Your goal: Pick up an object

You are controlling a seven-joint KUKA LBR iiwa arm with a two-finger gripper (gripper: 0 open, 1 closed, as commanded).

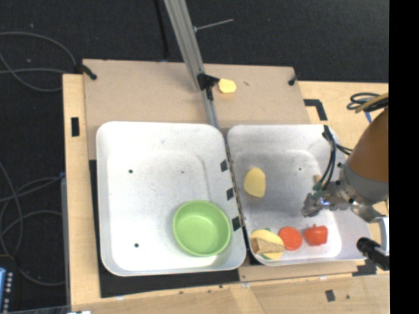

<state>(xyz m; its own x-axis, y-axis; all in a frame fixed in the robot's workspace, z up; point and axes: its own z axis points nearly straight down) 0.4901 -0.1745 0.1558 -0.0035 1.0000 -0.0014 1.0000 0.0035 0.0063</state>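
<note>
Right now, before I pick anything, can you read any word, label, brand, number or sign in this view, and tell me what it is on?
None: no readable text, number or sign shows anywhere.
Green bowl in the left bin: plain, no print.
Yellow piece, red round piece and red piece in the right bin: no labels.
Arm and tool: no marking legible; too blurred to tell.

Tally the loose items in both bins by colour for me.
Green: 1, bowl, left bin
Yellow: 2, one piece mid right bin, one at its near edge
Red-orange: 2, round one, red one
Total: 5
</note>
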